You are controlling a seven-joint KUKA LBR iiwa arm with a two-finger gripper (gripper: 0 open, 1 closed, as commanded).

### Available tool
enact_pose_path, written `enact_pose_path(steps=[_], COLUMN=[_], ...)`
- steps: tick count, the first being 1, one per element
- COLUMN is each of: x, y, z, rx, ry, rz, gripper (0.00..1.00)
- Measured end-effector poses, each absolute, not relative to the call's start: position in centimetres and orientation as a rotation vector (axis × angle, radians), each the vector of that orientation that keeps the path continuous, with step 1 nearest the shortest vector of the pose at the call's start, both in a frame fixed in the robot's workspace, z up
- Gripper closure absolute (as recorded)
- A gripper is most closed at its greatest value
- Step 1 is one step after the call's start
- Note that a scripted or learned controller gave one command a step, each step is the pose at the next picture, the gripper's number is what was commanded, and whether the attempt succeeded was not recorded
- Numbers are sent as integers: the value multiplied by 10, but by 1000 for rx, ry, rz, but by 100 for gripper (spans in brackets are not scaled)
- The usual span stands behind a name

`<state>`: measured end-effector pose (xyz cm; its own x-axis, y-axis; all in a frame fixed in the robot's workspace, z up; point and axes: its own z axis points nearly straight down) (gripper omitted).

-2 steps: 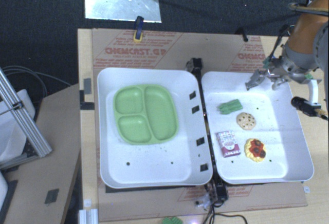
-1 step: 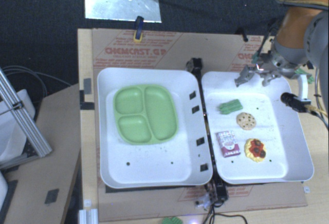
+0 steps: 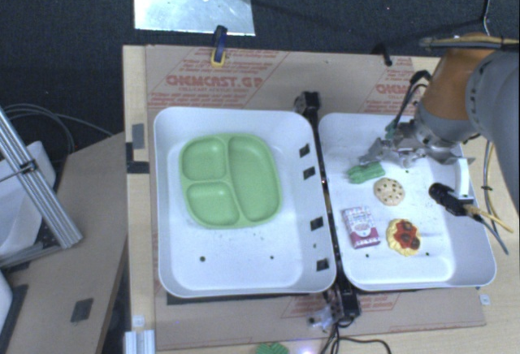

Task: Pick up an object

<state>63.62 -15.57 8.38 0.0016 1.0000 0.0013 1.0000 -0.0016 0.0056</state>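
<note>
I see the hand (image 3: 388, 151) low in the right bin (image 3: 471, 263); the green piece (image 3: 366, 173) lies just below-left of it, long axis running left-right. Whether the hand is apart or together, I cannot tell.

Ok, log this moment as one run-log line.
gripper: low in right bin, above green object | grasp: unconfirmed | nearby: cookie, pink carton | left bin: green divided plate

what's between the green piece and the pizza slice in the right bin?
In the camera view, the cookie lies between the green piece and the pizza slice.
</note>
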Motion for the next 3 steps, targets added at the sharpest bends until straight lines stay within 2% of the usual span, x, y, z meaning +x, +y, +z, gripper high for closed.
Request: enact_pose_path(steps=[2, 3], x=[580, 586], y=[-161, -114], z=[89, 85], rx=[2214, 2212], ry=[2214, 2229], rz=[12, 5], gripper=[0, 0])
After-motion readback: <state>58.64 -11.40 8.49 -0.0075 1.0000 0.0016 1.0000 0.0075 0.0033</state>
